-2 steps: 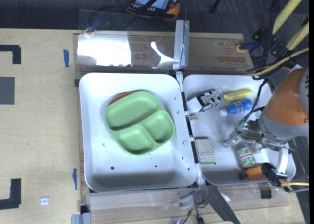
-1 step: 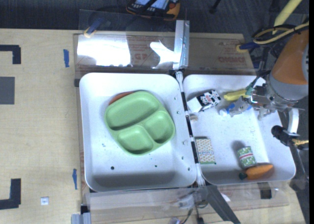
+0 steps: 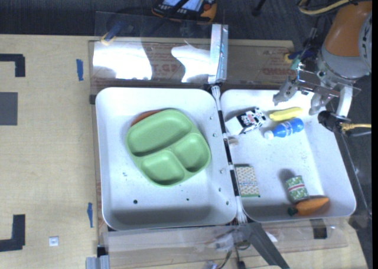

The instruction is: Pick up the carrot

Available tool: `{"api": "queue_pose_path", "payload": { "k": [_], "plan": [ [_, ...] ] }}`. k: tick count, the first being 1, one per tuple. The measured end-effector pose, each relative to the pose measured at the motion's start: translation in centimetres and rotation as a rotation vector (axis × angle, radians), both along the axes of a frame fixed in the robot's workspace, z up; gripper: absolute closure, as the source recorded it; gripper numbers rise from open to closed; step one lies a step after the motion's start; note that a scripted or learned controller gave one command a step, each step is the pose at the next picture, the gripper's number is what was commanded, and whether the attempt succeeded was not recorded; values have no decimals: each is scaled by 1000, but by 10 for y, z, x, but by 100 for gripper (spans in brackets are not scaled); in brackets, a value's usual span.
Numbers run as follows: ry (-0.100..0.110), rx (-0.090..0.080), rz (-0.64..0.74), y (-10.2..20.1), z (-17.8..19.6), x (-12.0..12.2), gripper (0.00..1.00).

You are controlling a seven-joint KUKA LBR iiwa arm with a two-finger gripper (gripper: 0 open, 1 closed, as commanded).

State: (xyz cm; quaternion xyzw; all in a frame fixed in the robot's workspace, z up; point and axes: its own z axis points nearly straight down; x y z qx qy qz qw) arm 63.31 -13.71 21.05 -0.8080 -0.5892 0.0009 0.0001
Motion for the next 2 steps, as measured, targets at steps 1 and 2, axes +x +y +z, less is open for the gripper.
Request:
{"api": "queue_pose_path", "payload": {
  "k": [1, 2],
  "plan": [
    [0, 0, -53, -47, -88, 33, 0],
    [0, 0, -433, -74, -53, 34, 0]
  ]
}}
